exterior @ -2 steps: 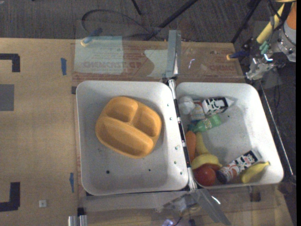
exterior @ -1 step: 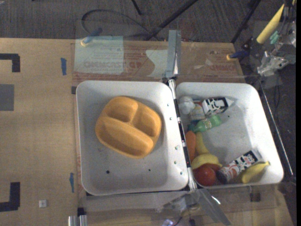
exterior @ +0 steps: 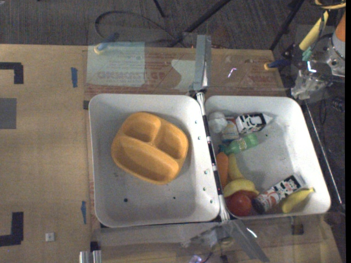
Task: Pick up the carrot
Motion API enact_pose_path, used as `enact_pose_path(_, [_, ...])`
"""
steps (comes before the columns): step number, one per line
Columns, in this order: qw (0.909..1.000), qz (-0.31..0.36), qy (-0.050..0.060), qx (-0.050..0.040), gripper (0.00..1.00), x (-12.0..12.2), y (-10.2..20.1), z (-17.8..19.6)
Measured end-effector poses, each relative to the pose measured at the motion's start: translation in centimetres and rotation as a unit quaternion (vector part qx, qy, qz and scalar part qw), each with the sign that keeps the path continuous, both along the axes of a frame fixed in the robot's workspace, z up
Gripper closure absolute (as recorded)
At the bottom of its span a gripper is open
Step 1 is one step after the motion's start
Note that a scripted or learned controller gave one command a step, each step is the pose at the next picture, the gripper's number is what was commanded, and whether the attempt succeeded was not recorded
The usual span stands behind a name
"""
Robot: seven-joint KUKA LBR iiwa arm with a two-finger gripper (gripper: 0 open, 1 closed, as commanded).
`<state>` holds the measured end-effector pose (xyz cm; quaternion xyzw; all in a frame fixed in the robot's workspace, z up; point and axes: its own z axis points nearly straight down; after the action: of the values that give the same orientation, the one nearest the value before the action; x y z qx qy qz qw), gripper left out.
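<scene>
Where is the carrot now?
The carrot lies in the right bin, against its left wall, just below the green bottle and beside a banana.

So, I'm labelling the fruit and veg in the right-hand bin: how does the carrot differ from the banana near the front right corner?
The carrot is orange; the banana is yellow. The carrot lies against the bin's left wall, pointing roughly front to back; the banana lies slanted near the front right corner, beside a cow-patterned carton. The carrot looks straight, the banana slightly curved. Both are elongated and lie flat in the right bin.
</scene>
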<state>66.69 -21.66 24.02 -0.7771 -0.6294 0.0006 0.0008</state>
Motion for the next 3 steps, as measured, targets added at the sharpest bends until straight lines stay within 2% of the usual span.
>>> enact_pose_path(1, [0.9961,-0.089,-0.003,-0.0013,1.00,-2.1,3.3,12.9])
enact_pose_path(2, [0.9751,-0.222,-0.003,-0.0014,1.00,-2.8,2.3,16.4])
enact_pose_path(3, [0.9391,-0.344,0.002,-0.0007,1.00,-0.4,4.1,11.6])
